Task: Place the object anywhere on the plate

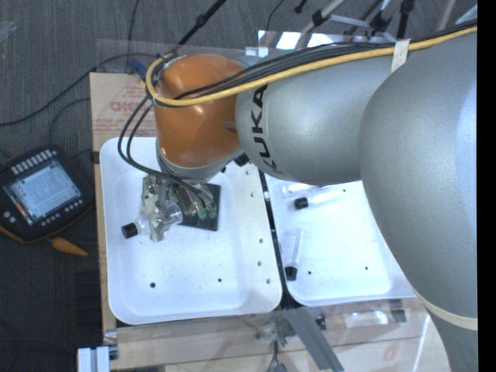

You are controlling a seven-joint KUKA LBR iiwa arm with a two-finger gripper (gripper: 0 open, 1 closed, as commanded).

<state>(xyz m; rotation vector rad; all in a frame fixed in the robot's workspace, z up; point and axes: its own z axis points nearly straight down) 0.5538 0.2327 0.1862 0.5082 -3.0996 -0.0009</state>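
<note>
My gripper [160, 220] hangs low over the upper middle of the left bin [186, 285], beneath the orange wrist band. A dark, flat, square plate [211, 205] lies just to the gripper's right, with part of it hidden under the gripper. A small black object [129, 229] rests on the bin floor a short way left of the gripper, apart from it. I see nothing that is clearly held.
The right bin [349, 277] holds a white marker with a black cap [316, 199] and a clear tube with a black end [293, 252]. The arm's large grey body covers the upper right. A handheld control pendant [40, 192] lies on the floor to the left.
</note>
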